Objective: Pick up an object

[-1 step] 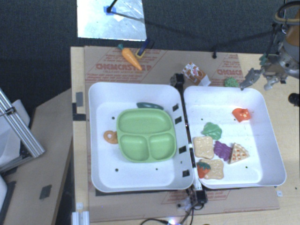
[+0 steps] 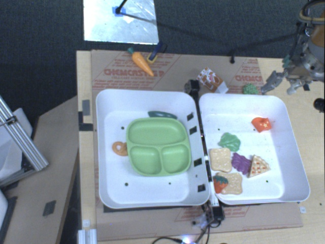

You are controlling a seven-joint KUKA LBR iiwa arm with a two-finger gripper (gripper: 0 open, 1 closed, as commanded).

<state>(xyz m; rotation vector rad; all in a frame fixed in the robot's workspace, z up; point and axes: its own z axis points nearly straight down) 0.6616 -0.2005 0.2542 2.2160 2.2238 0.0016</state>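
My gripper [image 2: 281, 85] hangs at the far right, above the bench just beyond the back edge of the right bin [image 2: 289, 151]. Its two fingers are spread open with nothing between them. In the right bin lie a red piece [image 2: 261, 124], a green leafy piece [image 2: 230, 141], a tan cracker [image 2: 220, 159], a purple piece [image 2: 241, 162], a pizza slice [image 2: 259, 165] and a toast with a strawberry [image 2: 228, 183]. The red piece is the nearest to the gripper, below and to its left.
The left bin [image 2: 109, 136] holds a green divided plate [image 2: 157, 146], a small pretzel [image 2: 120, 148] and a dark green item [image 2: 162, 115]. Behind the bins lie a carrot [image 2: 141, 63], a small patterned box [image 2: 209, 79] and a green broccoli piece [image 2: 249, 89].
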